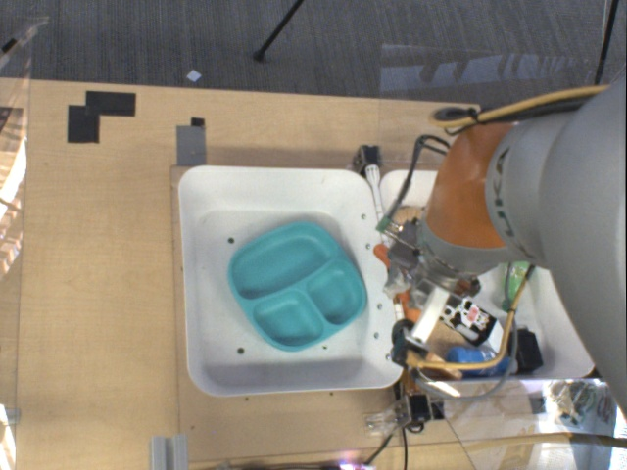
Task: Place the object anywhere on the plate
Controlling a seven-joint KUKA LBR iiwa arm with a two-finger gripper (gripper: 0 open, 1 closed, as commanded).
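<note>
No readable text, brand or number anywhere in frame. Closest thing: small white-and-black item (467, 318) w/ red specks, lower right of frame in the right bin, just under the arm; print on it too small & blurred to make out. Black block-shaped marks (98, 114) on the surface (108, 262), upper left of frame, are plain shapes, not letters. Teal plate (296, 284), centre of frame, carries no markings.
</note>
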